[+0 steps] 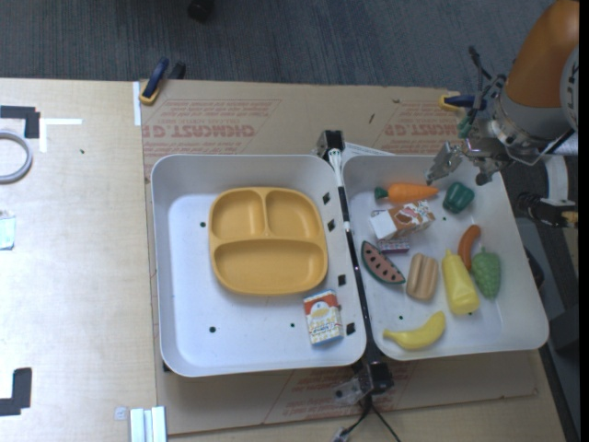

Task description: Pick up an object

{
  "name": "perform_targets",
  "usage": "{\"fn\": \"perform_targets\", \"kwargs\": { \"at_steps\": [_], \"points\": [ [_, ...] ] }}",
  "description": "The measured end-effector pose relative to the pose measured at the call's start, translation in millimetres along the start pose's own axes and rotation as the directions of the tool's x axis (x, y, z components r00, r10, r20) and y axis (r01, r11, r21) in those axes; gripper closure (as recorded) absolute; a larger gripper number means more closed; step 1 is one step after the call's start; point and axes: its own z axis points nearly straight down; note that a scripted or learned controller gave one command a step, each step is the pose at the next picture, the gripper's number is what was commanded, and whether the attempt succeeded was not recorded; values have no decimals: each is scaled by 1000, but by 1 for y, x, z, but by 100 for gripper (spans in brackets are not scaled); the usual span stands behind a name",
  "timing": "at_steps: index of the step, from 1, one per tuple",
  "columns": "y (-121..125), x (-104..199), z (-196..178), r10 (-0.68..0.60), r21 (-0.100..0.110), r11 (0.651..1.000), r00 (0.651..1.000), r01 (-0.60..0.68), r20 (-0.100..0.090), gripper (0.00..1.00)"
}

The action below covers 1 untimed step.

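Note:
My gripper (462, 168) hangs over the far right corner of the right bin (523, 247), fingers spread and nothing between them. Just below it lie a green pepper (457, 197) and an orange carrot (411, 192). Further toward the front of that bin are a brown snack packet (405, 221), a watermelon slice (382, 262), a tan bun (422, 276), a yellow bottle (458, 284), a red sausage (469, 243), a green vegetable (487, 274) and a banana (416, 332).
The left bin (179, 274) holds a yellow divided plate (268, 240) and a small carton (323, 319) at its front right. A black clamp (330, 142) sits at the far end of the ridge between the bins. The arm's orange band (543, 53) fills the top right.

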Motion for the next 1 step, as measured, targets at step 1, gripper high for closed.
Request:
{"fn": "perform_targets", "kwargs": {
  "at_steps": [1],
  "points": [
    [-23, -56, 104, 30, 2, 1000, 999, -30, -12, 0]
  ]
}}
